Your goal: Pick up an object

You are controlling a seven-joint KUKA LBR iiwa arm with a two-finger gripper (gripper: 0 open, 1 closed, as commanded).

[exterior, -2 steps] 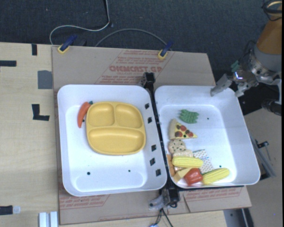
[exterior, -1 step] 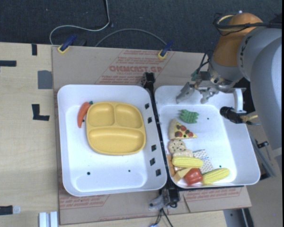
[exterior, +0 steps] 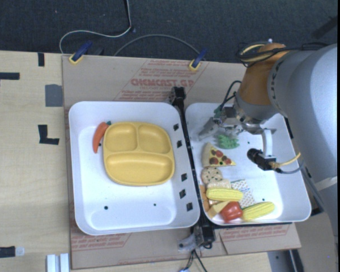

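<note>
Nearest food: a heap at the near edge of the right bin, well on the viewer's side of the jaws. It holds a red tomato between two yellow corn cobs, with a round cookie just behind them.
Pizza slice: a toy wedge with dark spots lies just nearer than the jaws, pointing right.
Likely target: a small green leafy piece, like toy lettuce or broccoli, crumpled and soft-looking. It lies directly under the jaws, touching or almost touching them.
Gripper: the grey two-finger gripper is low in the far half of the right bin. Whether its jaws are spread or closed cannot be told; nothing is clearly held between them.
Step in hand: it looks like the descent or the grasp itself, not yet a lift.
Next move: probably closing firmly on the green piece, then rising straight, clear of the pizza slice.
Left bin: well to the left of the jaws, the other bin holds a yellow divided plate with an orange carrot beside it.
Arm: grey with an orange band, entering beyond and right of the jaws.
</note>
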